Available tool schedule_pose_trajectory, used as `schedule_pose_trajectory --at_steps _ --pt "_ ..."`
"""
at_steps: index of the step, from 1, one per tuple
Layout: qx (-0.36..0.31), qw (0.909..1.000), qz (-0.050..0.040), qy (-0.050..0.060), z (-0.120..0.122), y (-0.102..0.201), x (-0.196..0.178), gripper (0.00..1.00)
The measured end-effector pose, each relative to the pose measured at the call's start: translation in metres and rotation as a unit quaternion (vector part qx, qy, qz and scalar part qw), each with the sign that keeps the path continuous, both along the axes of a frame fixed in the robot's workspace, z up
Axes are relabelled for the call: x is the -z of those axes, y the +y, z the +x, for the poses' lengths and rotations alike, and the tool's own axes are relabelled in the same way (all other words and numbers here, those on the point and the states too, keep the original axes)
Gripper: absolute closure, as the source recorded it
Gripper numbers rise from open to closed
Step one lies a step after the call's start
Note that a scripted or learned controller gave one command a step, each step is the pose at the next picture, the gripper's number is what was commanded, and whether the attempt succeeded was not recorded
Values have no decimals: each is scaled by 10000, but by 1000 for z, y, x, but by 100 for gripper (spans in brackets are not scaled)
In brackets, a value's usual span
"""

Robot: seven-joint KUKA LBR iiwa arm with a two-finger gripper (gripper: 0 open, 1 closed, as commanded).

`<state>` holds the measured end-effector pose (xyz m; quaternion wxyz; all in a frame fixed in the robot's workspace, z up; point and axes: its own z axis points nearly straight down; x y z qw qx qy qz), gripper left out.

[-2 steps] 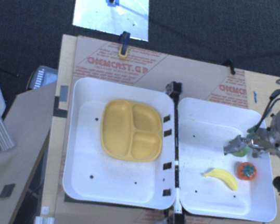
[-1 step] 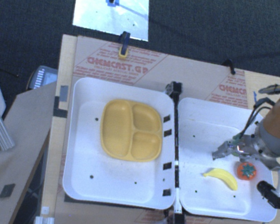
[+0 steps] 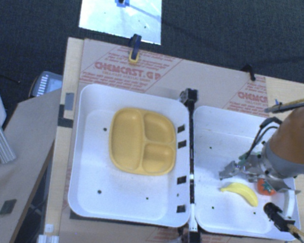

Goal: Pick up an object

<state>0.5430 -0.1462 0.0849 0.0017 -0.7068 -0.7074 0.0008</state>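
gripper [image 3: 234,170] low in right bin [image 3: 206,212], fingers' state: cannot tell | banana [image 3: 240,192] just below it | yellow plate [image 3: 142,141] in left bin [image 3: 86,193]

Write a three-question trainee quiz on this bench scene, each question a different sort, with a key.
1. True or false: the yellow divided plate lies in the right bin.
2. Which lies closest to the gripper? A) the banana B) the yellow divided plate C) the yellow clip on the board's far edge
3. Fill in: the small orange-red object lies in the ____ bin.

Key
1. False: it lies in the left bin.
2. A: the banana lies just in front of the gripper, in the right bin.
3. Right, next to the banana under the arm's wrist.
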Motion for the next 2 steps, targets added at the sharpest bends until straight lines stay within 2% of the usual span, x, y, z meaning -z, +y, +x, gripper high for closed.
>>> schedule_pose_trajectory --at_steps 1,2 --pt "6 10000 -4 -20 1 0 0 0" --pt "7 10000 -8 -34 2 0 -11 100"
